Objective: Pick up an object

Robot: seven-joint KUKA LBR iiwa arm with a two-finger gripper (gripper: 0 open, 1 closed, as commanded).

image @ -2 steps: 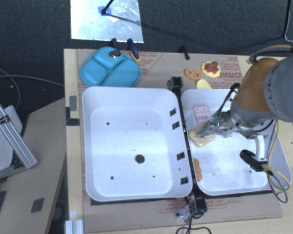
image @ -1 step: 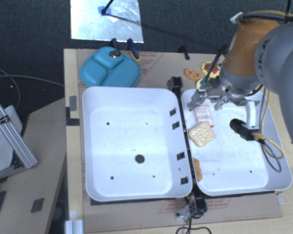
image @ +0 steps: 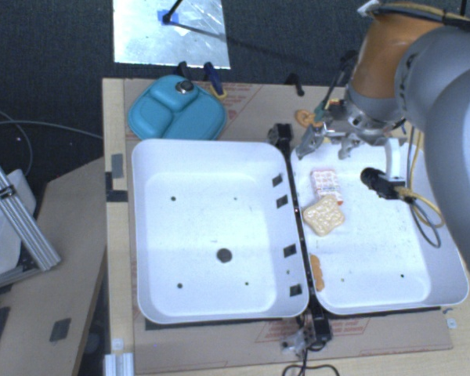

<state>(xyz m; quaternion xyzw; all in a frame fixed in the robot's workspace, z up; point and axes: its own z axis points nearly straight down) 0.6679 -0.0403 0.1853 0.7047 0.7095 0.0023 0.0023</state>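
1. A thin orange stick-shaped piece (image: 317,272) lies nearest, at the right white bin's (image: 407,288) left wall.
2. A tan waffle-textured cracker (image: 323,215) touches a small pink-and-white packet (image: 326,183) above it.
3. The two-finger gripper (image: 329,139) hangs above the packet, jaws apart, holding nothing.

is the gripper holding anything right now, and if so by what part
Nothing is held. The gripper hangs above the far end of the right bin; the small packet and the waffle-like biscuit lie on the bin floor below it.
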